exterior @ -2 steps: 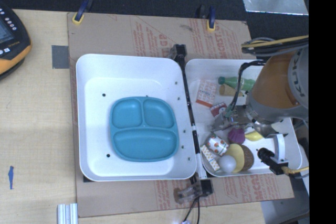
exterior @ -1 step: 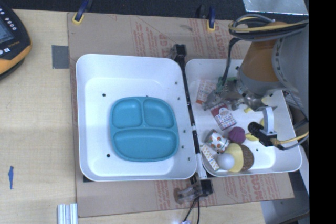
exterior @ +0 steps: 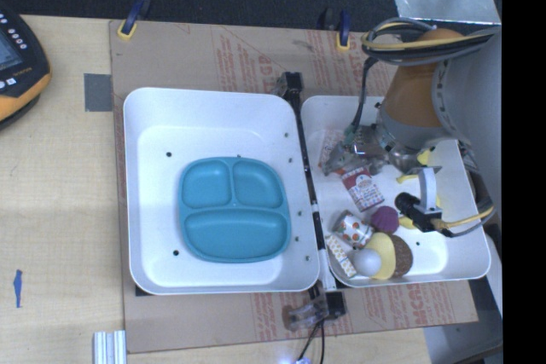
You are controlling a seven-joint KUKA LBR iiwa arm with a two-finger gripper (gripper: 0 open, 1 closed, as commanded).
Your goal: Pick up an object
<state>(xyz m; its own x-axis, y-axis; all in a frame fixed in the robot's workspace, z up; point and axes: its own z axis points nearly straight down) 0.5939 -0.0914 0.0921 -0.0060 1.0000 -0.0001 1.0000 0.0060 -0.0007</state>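
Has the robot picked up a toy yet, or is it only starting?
Nothing looks picked up yet. The claw is down in the right bin, near its back left corner, with no toy seen between its tips. The red-and-white packet, purple ball and white egg lie in that bin. The blue plate sits alone in the left bin. Grabbing and lifting remain.

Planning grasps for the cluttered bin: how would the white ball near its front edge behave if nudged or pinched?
The white ball looks round and smooth, so it would probably roll or slip from a pinch. It sits against the yellow piece, which may stop it rolling that way.
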